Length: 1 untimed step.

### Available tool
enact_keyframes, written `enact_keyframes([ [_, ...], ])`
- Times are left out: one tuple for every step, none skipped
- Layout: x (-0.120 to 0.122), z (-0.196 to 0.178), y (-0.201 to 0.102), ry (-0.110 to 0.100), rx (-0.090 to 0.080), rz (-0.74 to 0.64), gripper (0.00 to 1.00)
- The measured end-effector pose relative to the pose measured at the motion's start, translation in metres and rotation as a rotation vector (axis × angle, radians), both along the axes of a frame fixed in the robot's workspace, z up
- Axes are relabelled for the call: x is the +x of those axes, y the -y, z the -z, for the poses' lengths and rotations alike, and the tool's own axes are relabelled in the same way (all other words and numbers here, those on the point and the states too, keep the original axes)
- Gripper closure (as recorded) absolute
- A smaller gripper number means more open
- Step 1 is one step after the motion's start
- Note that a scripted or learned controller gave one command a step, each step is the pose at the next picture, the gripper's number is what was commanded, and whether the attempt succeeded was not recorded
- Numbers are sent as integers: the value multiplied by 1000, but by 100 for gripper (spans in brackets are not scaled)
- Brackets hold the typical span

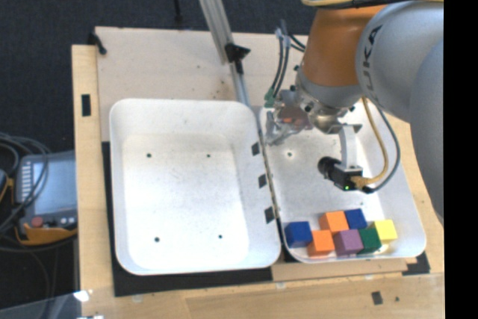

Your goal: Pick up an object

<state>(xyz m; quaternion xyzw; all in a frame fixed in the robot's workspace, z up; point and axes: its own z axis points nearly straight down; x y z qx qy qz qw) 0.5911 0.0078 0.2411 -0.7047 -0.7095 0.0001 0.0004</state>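
Note:
Several small coloured blocks lie bunched at the near edge of the right bin [388, 183]: a blue block [298, 233], two orange blocks [322, 241] [336, 220], a purple block [348, 241], a green block [370, 239], a yellow block [385, 229] and another blue block [355, 217]. My gripper [278, 125] hangs over the far left part of the right bin, well away from the blocks, close to the wall between the bins. Nothing shows in its grasp.
The left bin [187, 183] lies beside the right one. A slanted aluminium rail [213, 7] rises from the bench behind the bins. A black cable connector [340, 172] dangles from the wrist over the right bin. A pendant [41, 194] sits off the bench's left side.

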Motion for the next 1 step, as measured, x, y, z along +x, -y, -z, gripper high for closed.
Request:
enact_keyframes([
  [-17,-4,-60,-1,2,-2,100],
])
